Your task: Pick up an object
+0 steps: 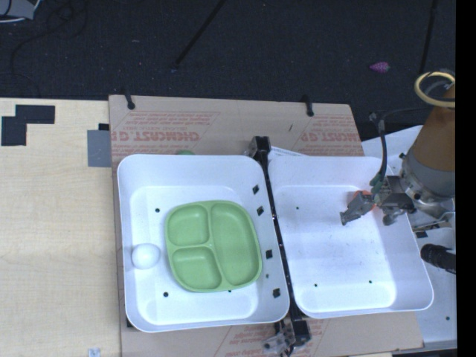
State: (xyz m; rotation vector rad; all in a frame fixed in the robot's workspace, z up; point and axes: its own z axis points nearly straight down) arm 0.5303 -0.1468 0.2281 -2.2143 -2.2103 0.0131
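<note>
Your arm is over the right bin, and the things to pick are in the left bin

Look at the gripper (pixel 364 207): it hangs over the right bin (pixel 335 288) near its far right side, and you cannot tell if its fingers are open or closed. The green plate (pixel 213 245) with three parts lies flat in the left bin (pixel 149 177). A small white ball (pixel 146 256) sits just beside its left edge

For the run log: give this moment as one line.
pincer: over right bin, upper right | green plate: left bin | white ball: beside plate | held: nothing seen
</note>
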